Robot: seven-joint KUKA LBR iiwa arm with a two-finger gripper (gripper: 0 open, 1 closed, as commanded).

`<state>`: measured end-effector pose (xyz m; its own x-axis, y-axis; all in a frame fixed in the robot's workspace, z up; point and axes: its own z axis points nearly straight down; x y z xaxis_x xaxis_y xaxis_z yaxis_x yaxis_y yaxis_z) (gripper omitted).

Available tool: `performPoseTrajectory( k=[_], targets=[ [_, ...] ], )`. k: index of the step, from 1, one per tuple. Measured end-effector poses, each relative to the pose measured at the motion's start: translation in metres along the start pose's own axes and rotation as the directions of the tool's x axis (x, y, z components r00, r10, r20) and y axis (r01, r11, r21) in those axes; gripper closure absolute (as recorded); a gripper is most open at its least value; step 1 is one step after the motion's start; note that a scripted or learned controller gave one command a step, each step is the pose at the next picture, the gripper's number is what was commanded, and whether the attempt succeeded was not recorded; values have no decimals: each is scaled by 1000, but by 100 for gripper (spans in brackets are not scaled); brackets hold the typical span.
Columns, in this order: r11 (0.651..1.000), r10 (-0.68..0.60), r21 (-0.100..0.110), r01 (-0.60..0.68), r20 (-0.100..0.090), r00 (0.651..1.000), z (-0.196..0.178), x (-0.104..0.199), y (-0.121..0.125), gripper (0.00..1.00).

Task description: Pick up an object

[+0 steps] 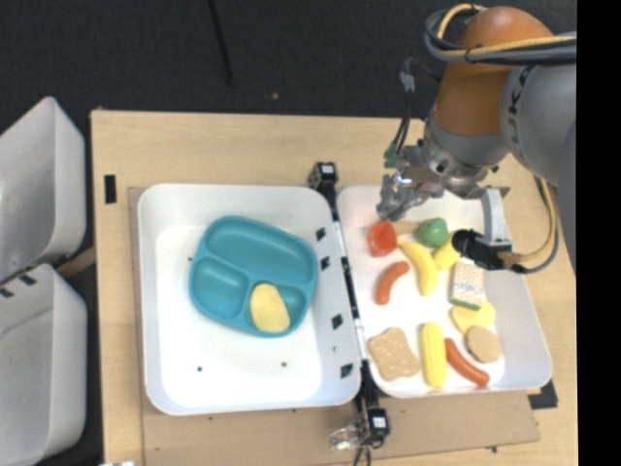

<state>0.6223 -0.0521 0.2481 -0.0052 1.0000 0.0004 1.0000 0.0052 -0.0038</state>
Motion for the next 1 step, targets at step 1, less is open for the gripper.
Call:
performPoseTrajectory(
  k=[1],
  targets=[
    [1000, 4, -2, -4, 1, 1000, 2, -10, 2, 100]
  ],
)
